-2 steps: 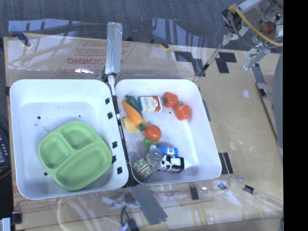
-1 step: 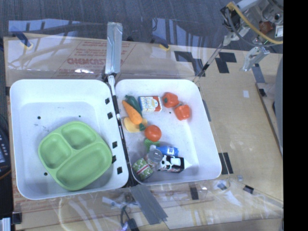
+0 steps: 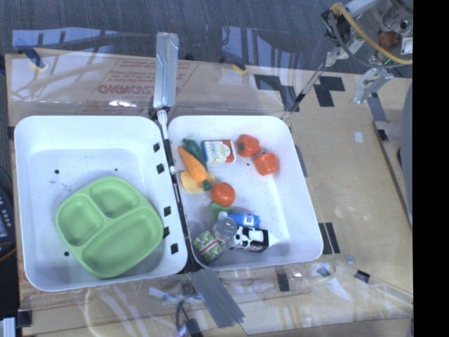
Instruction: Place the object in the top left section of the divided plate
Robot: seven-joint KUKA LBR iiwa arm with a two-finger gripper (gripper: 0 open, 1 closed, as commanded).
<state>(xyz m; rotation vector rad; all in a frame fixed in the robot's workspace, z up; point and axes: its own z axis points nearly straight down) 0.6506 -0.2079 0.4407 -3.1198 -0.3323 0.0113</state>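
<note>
Grey tape [image 3: 217,306] on the near edge of the table [image 3: 351,188] lies closest to the lens, just in front of the seam between the two bins. Left bin [image 3: 42,146]: contains the green divided plate [image 3: 109,227], lying flat and turned at an angle, with two small sections on its upper left side and one large section on its lower right. All three sections are bare, so nothing has been placed and the task is judged not yet begun in any visible respect. Right bin [image 3: 298,188]: holds every candidate object, clustered toward its left wall. Noted there are an orange carrot [image 3: 193,163] lying aslant with a yellow piece [image 3: 188,182] touching its lower end, a small juice carton [image 3: 219,151], two red-orange peppers [image 3: 248,145] just beside each other, a red tomato [image 3: 223,194], a metal can [image 3: 225,228], a blue-and-white bottle [image 3: 247,220], a black-and-white patterned item [image 3: 250,239] and a green-patterned round item [image 3: 207,246]. The task sentence does not say which of these is the object; all look small, light toy-like pieces, and several touch one another, which may hinder a clean pick. Far right, well apart from both bins: the gripper [image 3: 370,83] hangs over the table's upper corner beneath the arm [image 3: 382,9]. It carries nothing, and whether it is open or closed cannot be told at this size. Remaining, by judgement: reach, pick, carry across and release in the plate's top left section.
</note>
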